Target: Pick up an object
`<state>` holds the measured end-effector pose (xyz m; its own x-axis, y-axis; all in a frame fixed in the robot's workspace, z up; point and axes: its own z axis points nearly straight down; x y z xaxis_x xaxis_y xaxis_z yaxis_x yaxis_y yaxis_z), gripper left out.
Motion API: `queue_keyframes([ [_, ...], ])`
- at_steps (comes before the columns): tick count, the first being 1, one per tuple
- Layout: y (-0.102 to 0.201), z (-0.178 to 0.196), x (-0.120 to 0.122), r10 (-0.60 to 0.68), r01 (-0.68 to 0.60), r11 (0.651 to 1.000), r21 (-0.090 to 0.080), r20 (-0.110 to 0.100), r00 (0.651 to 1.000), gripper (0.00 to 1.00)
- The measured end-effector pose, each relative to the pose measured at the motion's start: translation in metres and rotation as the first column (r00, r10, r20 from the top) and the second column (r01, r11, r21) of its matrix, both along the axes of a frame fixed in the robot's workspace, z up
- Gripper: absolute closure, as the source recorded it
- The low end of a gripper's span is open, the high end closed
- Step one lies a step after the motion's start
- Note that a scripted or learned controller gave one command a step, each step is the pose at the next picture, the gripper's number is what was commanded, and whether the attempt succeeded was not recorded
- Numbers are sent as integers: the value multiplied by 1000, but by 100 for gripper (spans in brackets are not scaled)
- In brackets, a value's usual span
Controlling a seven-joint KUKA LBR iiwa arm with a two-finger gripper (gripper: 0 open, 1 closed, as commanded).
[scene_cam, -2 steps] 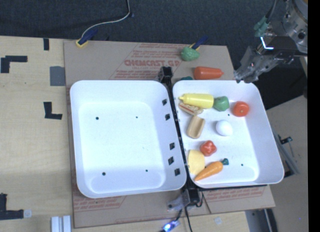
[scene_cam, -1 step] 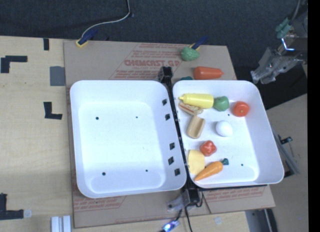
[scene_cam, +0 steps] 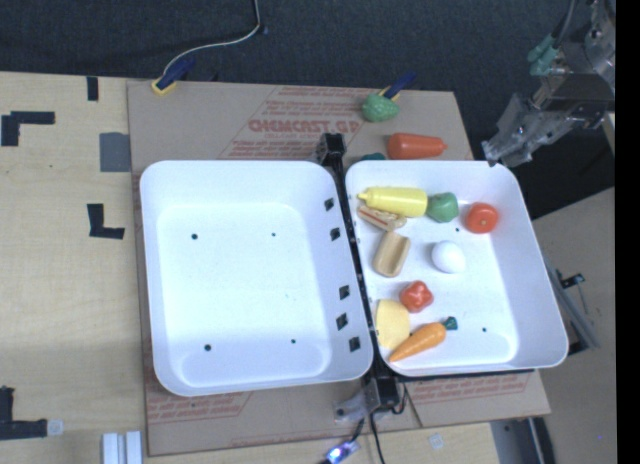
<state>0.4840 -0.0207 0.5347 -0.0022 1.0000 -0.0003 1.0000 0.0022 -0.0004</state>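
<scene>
I see cardboard sheet (scene_cam: 290,127) under left bin (scene_cam: 240,252) and right bin (scene_cam: 500,292), red print toward its 12 o'clock edge. Yellow-blue clip (scene_cam: 172,74) at sheet's 11 o'clock corner. White cable (scene_cam: 250,2) runs from it toward 12 over dark cloth (scene_cam: 420,2). Black tape marks (scene_cam: 25,127) on wooden bench (scene_cam: 60,292) at 9 o'clock.

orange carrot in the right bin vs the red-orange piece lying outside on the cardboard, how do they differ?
Place: the carrot lies inside the right bin, near its front edge; the red-orange piece lies on the cardboard behind that bin.
Colour: the carrot is lighter orange, the red-orange piece redder.
Pose: the carrot lies at a slant, the red-orange piece nearly level across the view.
Shared: both are elongated and taper.
</scene>
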Motion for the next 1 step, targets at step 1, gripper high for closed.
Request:
queue_keyframes([
  [1, 17, 0, 0, -1, 1, 1000, 0, 0, 1000, 100],
])
